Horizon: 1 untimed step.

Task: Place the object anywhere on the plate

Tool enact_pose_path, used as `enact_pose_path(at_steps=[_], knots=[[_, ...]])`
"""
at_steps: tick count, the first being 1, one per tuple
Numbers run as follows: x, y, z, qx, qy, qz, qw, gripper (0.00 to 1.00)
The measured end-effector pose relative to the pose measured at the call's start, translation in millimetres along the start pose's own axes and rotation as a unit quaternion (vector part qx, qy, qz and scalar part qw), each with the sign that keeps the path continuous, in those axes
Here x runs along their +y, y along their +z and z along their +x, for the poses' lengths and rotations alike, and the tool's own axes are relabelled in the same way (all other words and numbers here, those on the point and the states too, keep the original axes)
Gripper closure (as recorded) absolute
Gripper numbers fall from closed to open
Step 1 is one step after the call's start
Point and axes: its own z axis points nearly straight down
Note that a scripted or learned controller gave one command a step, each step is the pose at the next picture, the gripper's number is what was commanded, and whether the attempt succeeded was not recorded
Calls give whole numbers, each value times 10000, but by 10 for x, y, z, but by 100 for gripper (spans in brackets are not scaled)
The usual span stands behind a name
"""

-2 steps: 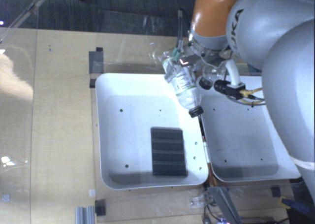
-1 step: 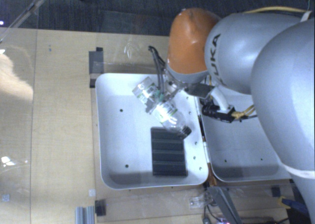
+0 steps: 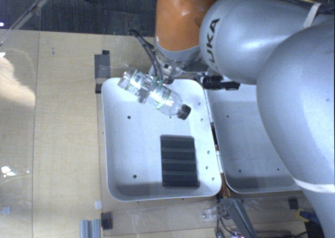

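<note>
Clamping: pincer on clear bottle | above left bin | black plate apart

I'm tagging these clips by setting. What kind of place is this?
Most likely a robotics lab or test cell, not a home or shop. A large industrial arm reaches over a wooden bench bearing two shallow white bins, with a clear plastic bottle and a black ridged plate as test props.
</note>
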Motion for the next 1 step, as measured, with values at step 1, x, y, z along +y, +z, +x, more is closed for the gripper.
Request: enact_pose_path(at_steps=[1], knots=[[-780,-468,100,2,-769,9,9970,100]])
